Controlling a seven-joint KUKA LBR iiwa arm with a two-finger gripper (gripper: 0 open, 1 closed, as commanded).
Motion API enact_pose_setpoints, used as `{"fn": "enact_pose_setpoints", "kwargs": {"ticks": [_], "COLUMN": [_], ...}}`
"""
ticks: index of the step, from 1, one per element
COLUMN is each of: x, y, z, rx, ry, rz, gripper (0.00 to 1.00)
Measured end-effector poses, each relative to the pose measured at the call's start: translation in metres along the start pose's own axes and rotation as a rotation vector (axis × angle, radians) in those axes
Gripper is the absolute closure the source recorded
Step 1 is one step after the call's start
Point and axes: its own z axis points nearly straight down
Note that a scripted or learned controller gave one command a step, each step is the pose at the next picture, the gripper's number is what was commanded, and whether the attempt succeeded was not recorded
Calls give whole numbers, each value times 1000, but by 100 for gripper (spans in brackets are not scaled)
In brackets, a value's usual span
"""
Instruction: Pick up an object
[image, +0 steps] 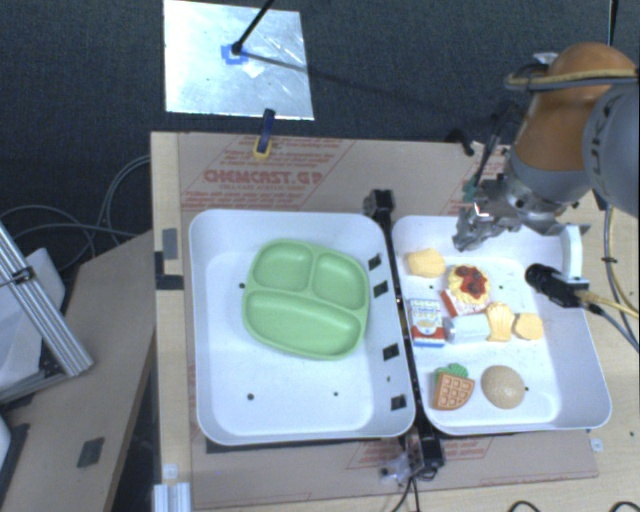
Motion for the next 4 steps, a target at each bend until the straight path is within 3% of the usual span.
{"fn": "enact_pose_setpoints", "kwargs": {"ticks": [1,2,3,4], "x": [34,60,82,78], "y": [-28,-71,-85,-79], "z": [4,0,-10,-11], "rx": [1,2,0,-2], "ry": [0,1,1,1], "rz": [-1,-1,-1,3], "gripper": [100,100,100,100]}}
